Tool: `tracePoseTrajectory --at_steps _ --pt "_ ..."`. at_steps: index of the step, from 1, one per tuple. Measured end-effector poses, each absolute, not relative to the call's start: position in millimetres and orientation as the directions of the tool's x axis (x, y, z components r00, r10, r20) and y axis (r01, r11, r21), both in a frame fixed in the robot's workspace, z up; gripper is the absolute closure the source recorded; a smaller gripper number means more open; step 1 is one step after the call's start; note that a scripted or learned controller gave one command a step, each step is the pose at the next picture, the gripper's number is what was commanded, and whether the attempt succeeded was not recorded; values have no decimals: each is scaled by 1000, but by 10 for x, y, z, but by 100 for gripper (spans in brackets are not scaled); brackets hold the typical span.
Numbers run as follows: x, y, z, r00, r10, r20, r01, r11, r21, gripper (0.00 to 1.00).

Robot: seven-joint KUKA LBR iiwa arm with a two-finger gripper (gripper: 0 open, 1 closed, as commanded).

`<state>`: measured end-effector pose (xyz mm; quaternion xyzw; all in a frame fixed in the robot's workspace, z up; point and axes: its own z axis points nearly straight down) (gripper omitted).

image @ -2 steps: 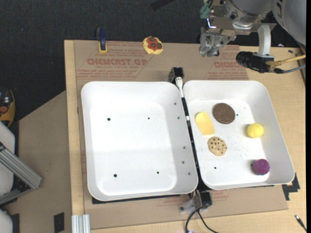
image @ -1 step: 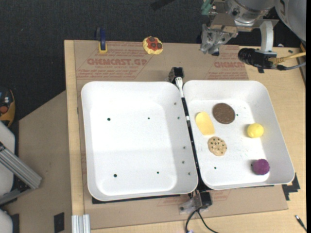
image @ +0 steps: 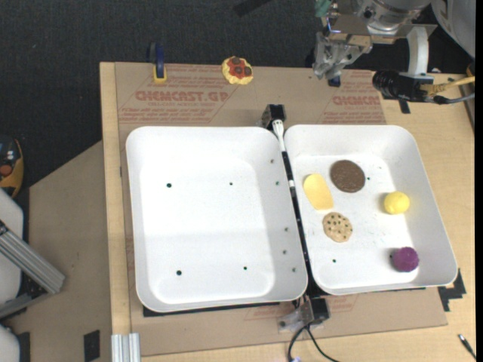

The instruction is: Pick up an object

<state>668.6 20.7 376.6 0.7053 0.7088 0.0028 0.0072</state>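
The right bin point(image: 423, 164) holds several items: a brown round cookie point(image: 347, 176), a yellow oblong piece point(image: 318, 191), a chocolate-chip cookie point(image: 337, 227), a yellow ball point(image: 396, 203) and a purple ball point(image: 405, 259). My gripper point(image: 330, 68) hangs high above the bench's far edge, beyond the right bin's back rim, well away from every item. Nothing is visible between its fingertips.
The left bin point(image: 151, 202) lies beside the right one, with a black clip point(image: 273, 116) at the seam's far end. On the brown board behind sit a small red-and-yellow toy point(image: 237, 70) and a blue-and-yellow clamp point(image: 158, 61).
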Motion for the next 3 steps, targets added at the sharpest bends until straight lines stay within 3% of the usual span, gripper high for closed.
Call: tracePoseTrajectory --at_steps 3 --pt "6702 215 4086 -7 1000 -10 1000 8 25 100"
